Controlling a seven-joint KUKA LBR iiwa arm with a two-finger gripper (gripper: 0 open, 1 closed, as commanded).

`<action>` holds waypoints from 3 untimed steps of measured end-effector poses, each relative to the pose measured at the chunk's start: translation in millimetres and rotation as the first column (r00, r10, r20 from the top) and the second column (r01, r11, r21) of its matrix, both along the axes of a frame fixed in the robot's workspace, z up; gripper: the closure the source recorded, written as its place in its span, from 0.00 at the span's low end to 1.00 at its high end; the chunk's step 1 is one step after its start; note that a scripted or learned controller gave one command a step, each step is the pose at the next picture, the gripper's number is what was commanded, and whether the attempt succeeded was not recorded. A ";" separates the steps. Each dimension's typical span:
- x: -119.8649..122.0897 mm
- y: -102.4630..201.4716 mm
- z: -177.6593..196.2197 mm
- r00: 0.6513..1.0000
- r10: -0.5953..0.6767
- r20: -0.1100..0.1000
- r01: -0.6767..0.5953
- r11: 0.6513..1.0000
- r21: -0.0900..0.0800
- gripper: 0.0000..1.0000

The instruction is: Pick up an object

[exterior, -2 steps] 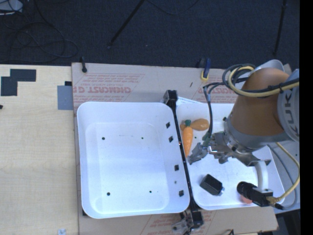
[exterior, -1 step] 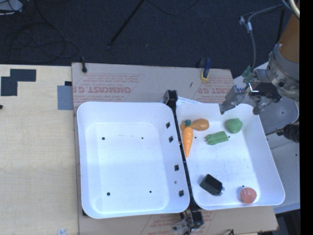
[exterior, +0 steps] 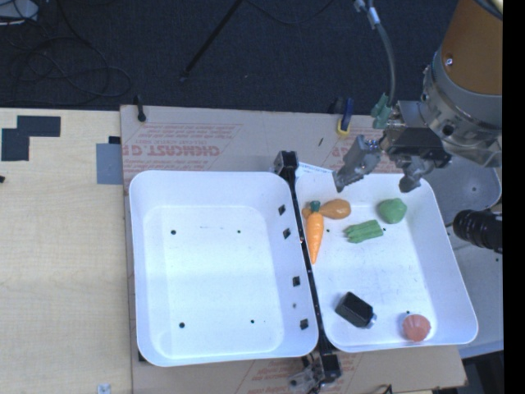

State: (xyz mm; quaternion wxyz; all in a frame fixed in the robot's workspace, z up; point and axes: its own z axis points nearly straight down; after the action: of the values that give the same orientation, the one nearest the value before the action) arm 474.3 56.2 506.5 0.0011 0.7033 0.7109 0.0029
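Observation:
My gripper [exterior: 379, 180] hangs open above the far edge of the right bin [exterior: 447, 261], its two fingers spread wide with nothing between them. Just below its left finger [exterior: 351, 171] lies an orange oval piece [exterior: 335, 209], touching the top of a toy carrot [exterior: 314, 233]. A green pickle-like piece [exterior: 363, 231] and a round green object [exterior: 392, 211] lie under the right finger. Nearer the front of that bin are a black block [exterior: 355, 309] and a pink round object [exterior: 416, 327].
The left bin [exterior: 143, 245] sits beside the right one, with a black clamp strip [exterior: 297, 245] between them. Cardboard [exterior: 205, 142] lies under both bins. Cables trail across the dark floor behind. A black knob [exterior: 480, 228] sticks out at the right.

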 end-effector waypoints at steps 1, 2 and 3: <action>2.1 -3.7 4.2 1.000 -0.005 -0.011 0.005 1.000 -0.005 1.00; 9.3 103.0 -56.6 1.000 -0.001 -0.015 0.001 1.000 -0.004 1.00; 0.8 168.9 -58.0 1.000 -0.004 -0.009 0.004 1.000 -0.003 1.00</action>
State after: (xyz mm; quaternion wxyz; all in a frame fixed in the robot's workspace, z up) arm 475.1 225.0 448.5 -0.0009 0.7047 0.7095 -0.0015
